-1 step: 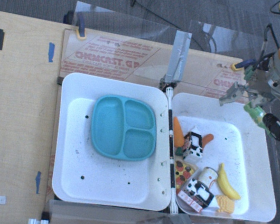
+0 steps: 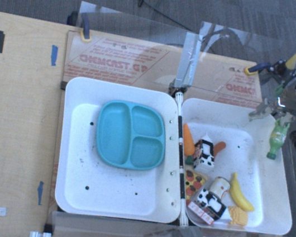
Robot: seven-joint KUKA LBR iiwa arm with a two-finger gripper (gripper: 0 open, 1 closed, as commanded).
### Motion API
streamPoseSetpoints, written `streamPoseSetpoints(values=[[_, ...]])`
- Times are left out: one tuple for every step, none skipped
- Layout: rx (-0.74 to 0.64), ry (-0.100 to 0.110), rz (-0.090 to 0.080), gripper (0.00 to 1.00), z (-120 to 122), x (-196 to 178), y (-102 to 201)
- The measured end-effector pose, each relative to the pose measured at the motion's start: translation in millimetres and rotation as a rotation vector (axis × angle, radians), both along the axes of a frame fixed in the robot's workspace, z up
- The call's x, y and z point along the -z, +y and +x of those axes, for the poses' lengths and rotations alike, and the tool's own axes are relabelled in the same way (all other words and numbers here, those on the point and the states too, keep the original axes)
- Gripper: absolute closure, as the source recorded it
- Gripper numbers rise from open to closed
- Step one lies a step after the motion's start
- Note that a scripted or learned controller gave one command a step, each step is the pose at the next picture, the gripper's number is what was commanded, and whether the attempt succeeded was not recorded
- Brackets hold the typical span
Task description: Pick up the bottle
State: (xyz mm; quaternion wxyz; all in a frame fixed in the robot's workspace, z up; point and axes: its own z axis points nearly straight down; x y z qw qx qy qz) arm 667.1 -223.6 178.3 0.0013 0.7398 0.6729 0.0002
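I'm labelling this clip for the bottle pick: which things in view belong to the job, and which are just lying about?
Belonging to the job:
small green plastic bottle, upright below the claw, over the right white bin's far edge

Just lying about:
teal divided plate
yellow toy banana
orange toy carrot
black-and-white cow toy

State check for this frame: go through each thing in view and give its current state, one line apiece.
Green bottle: upright, hanging just under the gripper, above the right bin's right rim.
Teal divided plate: flat in the left bin, nothing in its compartments.
Banana: lying in the right bin.
Carrot: lying by the divider.
Cow toy: resting beside the carrot.
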Motion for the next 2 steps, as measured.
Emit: streamPoseSetpoints(values=[[0.171,-0.004,0.012,0.0,-24.5,80.8,21.2],[0.3,-0.007,0.016,0.0,-71.1,87.2,23.7]])
